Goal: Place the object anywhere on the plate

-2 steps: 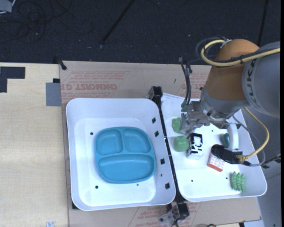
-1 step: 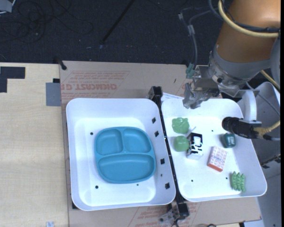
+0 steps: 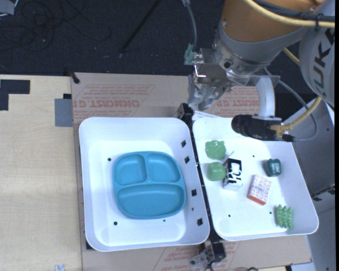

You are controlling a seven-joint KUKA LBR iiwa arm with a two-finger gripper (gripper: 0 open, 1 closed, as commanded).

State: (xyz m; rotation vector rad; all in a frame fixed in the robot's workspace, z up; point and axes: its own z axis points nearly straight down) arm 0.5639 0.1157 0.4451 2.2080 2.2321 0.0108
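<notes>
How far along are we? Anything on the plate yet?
Nothing looks done: the blue plate in the left bin carries no object. The gripper is above the far edge of the bins, near the divider, with nothing visible between its fingers. All the objects, including two green pieces and the red-and-white box, lie in the right bin. Picking and placing are left.

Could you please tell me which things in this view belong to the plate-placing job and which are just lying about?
Belongs to the job:
blue plate in the left bin
gripper
objects in the right bin: green pieces, red-and-white box, dark green piece

Just lying about:
cardboard sheet
cables
</notes>
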